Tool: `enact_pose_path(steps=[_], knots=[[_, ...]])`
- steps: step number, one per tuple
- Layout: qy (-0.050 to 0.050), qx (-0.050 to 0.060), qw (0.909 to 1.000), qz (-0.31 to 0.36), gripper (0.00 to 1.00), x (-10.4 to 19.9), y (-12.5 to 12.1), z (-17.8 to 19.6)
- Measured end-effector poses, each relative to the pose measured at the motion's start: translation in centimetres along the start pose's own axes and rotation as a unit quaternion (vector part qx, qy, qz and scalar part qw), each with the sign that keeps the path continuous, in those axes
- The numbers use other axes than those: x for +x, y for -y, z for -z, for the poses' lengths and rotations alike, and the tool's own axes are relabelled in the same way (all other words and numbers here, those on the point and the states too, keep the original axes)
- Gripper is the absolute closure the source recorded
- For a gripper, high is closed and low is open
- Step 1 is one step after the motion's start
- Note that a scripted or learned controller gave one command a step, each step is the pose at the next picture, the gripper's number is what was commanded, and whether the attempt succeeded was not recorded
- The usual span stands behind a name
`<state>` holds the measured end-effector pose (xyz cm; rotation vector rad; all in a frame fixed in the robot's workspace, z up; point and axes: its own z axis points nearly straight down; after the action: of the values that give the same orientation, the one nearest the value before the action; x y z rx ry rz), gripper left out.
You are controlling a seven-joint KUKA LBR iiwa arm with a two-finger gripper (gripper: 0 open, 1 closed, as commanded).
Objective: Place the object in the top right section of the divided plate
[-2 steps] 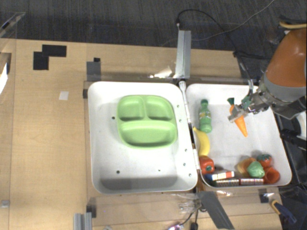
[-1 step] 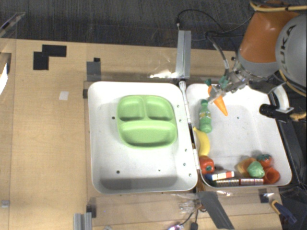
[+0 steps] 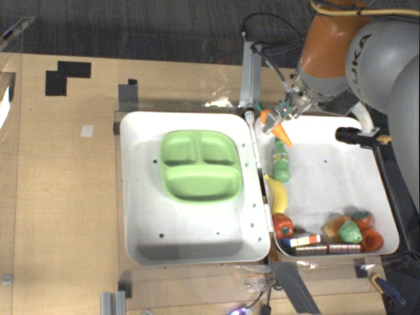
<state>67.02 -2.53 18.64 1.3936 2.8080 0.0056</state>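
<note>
A green divided plate (image 3: 199, 165) is seen lying in the left bin (image 3: 141, 195), its two small sections toward the far side. In the right bin (image 3: 328, 169), along the left wall, a green bottle (image 3: 281, 162), a banana (image 3: 279, 194) and a tomato (image 3: 283, 226) are lined up. Above them, at the bin's far left corner, an orange carrot (image 3: 281, 132) is pinched at its top between the fingers of the gripper (image 3: 279, 115), tilted and apparently raised over the bin floor. More toys (image 3: 351, 231) are clustered at the near right corner. The arm (image 3: 367, 51) is extended in from the right.
</note>
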Motion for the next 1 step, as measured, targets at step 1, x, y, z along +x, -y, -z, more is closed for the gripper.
enact_pose_path(steps=[1], knots=[[0.0, -0.001, 0.9994, 0.035, 1.0, 5.8, -4.25, 9.66]])
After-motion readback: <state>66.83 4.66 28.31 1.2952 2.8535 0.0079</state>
